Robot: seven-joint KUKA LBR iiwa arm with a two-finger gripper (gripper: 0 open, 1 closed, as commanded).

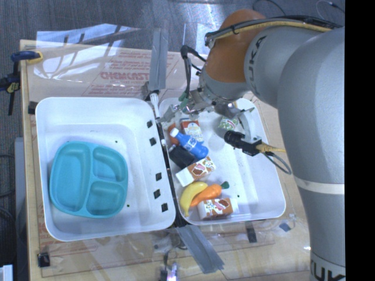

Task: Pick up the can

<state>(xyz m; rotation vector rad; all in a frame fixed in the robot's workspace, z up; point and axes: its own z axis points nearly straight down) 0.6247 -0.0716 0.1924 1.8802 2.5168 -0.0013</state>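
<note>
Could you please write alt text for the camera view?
A grey robot arm reaches over the right bin, which holds a can, blue bottle, banana, carrot and small cartons. The left bin holds a teal tray.

can (pixel 228 123) | green-white | on its side | right bin, upper part

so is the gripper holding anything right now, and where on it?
Cannot tell. The gripper sits low over the right bin under the arm's wrist, which hides its tip; the can lies apart.
</note>
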